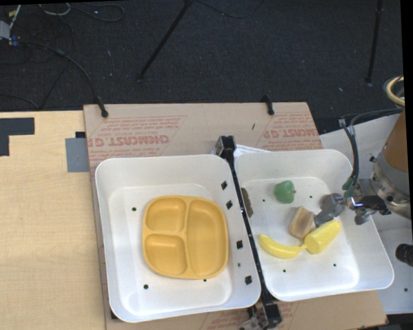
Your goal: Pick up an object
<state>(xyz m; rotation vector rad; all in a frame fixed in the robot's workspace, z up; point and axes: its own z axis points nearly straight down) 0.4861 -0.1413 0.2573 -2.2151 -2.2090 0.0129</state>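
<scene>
A smooth yellow sectioned plate (185, 236) is seen in the left bin (118, 193). In the right bin (367, 273), a curved banana (278, 247), tan block (301, 223), green lump (284, 191) and yellow piece (321, 237) are gathered beside the gripper (331, 209), whose grip cannot be told.

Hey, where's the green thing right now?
The green thing lies in the right bin, toward its back and a bit left of centre, behind the tan block and the banana.
</scene>
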